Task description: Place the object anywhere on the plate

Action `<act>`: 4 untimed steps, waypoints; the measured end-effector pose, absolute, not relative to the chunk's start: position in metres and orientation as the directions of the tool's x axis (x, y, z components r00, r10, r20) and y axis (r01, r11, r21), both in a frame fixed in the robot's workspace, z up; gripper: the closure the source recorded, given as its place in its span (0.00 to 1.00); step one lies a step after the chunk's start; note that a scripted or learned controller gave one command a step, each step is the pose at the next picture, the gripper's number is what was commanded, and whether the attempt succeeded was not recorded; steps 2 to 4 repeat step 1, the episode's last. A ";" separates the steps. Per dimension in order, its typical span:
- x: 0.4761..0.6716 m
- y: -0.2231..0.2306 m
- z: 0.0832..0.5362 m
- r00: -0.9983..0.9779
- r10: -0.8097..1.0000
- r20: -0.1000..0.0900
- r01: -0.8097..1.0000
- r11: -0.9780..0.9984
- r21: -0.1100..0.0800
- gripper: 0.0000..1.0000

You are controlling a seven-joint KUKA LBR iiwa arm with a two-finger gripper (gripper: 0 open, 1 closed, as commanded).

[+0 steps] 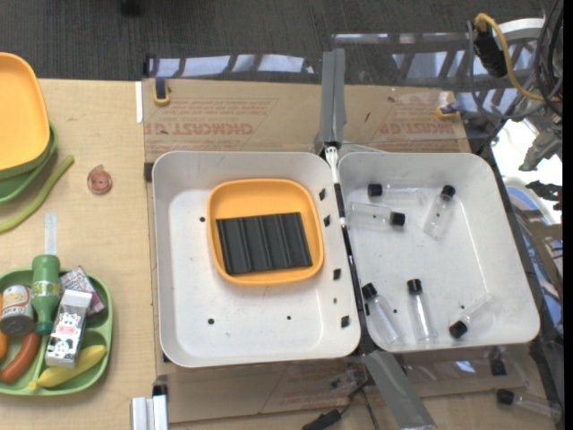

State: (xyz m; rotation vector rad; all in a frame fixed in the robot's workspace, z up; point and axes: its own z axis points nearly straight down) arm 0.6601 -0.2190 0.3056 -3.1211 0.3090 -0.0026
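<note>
Plate [265, 206], orange, rounded-square, sits in left white bin [179, 321], upper-centre of bin floor. On it: dark grey ribbed slab [265, 243], flat, long side across, covering lower part of plate, orange rim showing all round

Right white bin [510, 267]: six clear vials w/ black caps, scattered. One near top centre [376, 189], one top right [440, 206] tilted, one lying across below the first [380, 215]. Lower half: one at left edge [376, 305], one upright-ish mid [417, 307], one at lower right [473, 317] lying slantwise. All apart, none touching the plate

Arm/claw: cannot pick it out at right among cables & frame; claw state cannot tell

Bench left of bins: stacked orange & green dishes [20, 124] at upper left edge, small pink disc [99, 180], green tray [94, 365] w/ toy food, bottle [45, 285], small carton [64, 330]. Cardboard [242, 119] under bins
</note>
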 end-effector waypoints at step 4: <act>0.660 -0.219 0.302 0.981 -0.195 0.001 -0.195 -0.981 -0.006 0.00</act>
